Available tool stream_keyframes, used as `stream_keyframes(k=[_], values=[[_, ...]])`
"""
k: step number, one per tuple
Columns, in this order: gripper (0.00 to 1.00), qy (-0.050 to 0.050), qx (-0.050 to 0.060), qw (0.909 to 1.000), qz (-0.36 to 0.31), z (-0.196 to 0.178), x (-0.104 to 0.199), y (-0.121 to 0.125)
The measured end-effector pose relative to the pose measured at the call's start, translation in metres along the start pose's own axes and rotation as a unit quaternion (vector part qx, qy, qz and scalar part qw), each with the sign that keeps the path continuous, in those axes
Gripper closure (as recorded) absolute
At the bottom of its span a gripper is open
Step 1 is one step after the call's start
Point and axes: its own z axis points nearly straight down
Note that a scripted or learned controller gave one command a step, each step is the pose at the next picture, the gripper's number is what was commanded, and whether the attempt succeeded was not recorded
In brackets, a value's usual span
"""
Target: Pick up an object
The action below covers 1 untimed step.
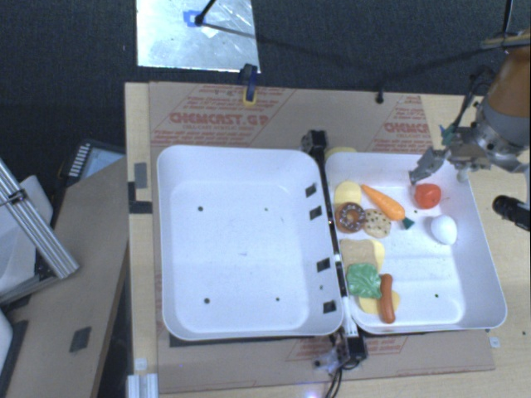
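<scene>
Your gripper (pixel 425 169) hovers by the right bin's (pixel 477 247) far edge — the red tomato (pixel 428 195) sits just beneath it, toward the near edge — finger spread unclear.

Red "CHEMCAST GP" lettering, repeated across the brown protective sheet (pixel 274 106) under both bins.

The grey arm with its orange band reaches in from the right, its gripper (pixel 425 169) angled down and leftward.
</scene>
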Motion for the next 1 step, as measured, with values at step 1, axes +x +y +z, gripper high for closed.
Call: stream_keyframes(k=[1], values=[[0.0,0.002,0.003,1.0,-0.002,0.1492,0.04,0.0268]])
